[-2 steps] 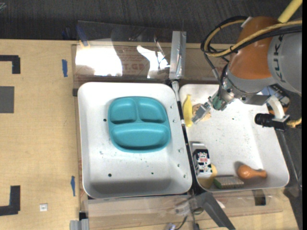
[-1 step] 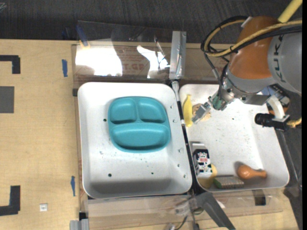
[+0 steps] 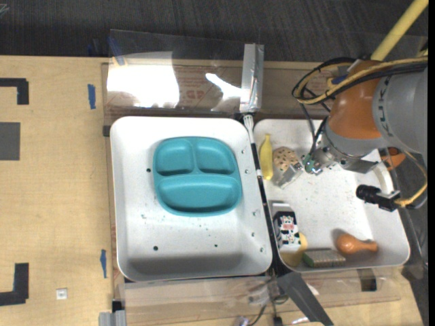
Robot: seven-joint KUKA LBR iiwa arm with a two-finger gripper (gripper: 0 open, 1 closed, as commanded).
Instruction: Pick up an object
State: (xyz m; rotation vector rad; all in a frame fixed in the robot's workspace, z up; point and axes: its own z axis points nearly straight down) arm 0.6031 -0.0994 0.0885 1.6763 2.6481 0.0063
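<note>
We see the tool [image 3: 299, 168] low in the right bin [image 3: 380, 260], tips beside a speckled ball [image 3: 285, 158] and banana [image 3: 266, 156], likely lined up to pick; its opening we cannot tell.

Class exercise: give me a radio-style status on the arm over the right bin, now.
Gripper low in right white bin, beside speckled tan ball and yellow banana. Nothing seen held. Orange wooden pear-shaped object lies apart, near front.

Reaches in from the right, grey arm [image 3: 401, 107] bent low; orange band above wrist; gripper [image 3: 293, 171] angled left and down; cables looped overhead.
</note>
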